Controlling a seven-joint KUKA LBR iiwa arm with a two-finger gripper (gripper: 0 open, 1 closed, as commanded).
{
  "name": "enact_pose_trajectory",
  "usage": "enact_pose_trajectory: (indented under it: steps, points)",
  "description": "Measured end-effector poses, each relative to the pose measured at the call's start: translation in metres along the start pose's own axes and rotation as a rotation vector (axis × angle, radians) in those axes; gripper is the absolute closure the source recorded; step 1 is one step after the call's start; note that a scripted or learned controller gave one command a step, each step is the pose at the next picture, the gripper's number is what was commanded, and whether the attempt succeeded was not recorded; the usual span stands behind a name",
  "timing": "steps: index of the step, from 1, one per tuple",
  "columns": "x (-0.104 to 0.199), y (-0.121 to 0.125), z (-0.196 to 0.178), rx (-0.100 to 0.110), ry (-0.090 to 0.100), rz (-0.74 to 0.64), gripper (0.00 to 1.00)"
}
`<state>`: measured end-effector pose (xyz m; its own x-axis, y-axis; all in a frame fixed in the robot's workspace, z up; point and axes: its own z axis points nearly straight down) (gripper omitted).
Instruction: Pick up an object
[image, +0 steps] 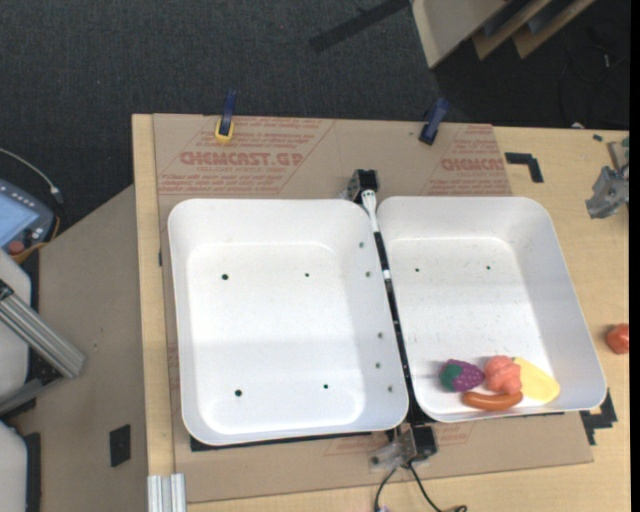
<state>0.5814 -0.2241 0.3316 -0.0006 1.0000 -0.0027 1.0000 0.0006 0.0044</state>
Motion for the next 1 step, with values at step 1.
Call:
enact_pose_trajectory:
  steps: [1]
  points:
    - [-0.0002, 0.0005, -0.0099, -0.003, -0.002, -0.001, 1.00]
